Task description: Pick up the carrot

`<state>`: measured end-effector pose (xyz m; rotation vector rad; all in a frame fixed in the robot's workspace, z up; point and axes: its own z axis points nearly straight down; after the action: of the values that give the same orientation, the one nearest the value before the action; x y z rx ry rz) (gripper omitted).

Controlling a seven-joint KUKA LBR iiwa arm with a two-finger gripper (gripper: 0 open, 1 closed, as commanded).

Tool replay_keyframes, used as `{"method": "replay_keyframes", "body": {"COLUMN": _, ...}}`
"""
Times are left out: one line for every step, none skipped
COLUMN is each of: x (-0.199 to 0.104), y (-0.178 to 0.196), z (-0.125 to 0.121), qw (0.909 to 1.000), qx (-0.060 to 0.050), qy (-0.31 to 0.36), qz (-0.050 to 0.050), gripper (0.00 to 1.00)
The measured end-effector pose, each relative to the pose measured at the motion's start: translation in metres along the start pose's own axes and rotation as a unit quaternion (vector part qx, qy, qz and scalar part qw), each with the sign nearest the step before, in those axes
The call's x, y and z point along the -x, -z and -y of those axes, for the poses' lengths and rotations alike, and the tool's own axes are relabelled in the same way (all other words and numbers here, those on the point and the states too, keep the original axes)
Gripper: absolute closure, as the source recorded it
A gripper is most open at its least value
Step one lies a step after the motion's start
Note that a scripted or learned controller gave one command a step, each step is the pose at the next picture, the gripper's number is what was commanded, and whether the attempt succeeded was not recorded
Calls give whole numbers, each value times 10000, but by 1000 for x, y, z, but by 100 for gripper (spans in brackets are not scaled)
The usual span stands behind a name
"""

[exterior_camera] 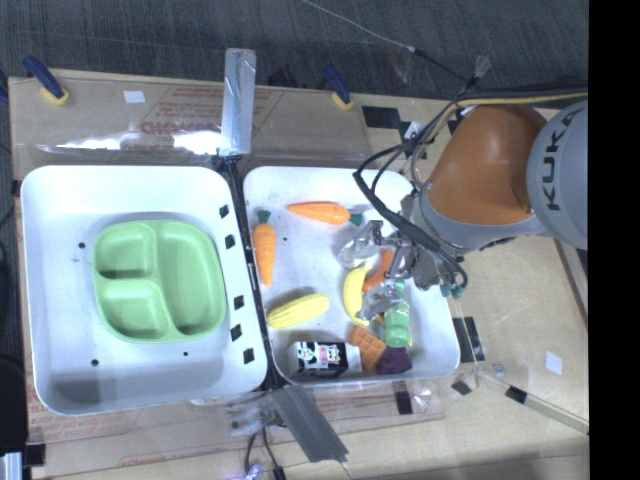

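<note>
Two carrots lie in the right bin. One carrot lies crosswise near the bin's far wall. The other carrot lies lengthwise along the left wall, green top pointing away. My gripper hangs low over the bin's right half, just right of and below the crosswise carrot. A small orange piece shows right against the gripper, partly hidden by it, and I cannot make out what it is. The grey arm with its orange band reaches in from the right.
Also in the right bin: a yellow corn cob, a banana, a green bottle, a waffle piece, a purple item and a black-and-white carton. The left bin holds a green divided plate. Cables loop over the right bin's far edge.
</note>
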<state>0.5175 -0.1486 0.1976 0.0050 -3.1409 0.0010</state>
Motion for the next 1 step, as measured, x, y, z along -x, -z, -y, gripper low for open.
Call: {"method": "replay_keyframes", "body": {"x": -18, "y": -87, "z": -18, "qw": 9994, "qx": -20, "qy": 342, "qz": 76, "gripper": 0}}
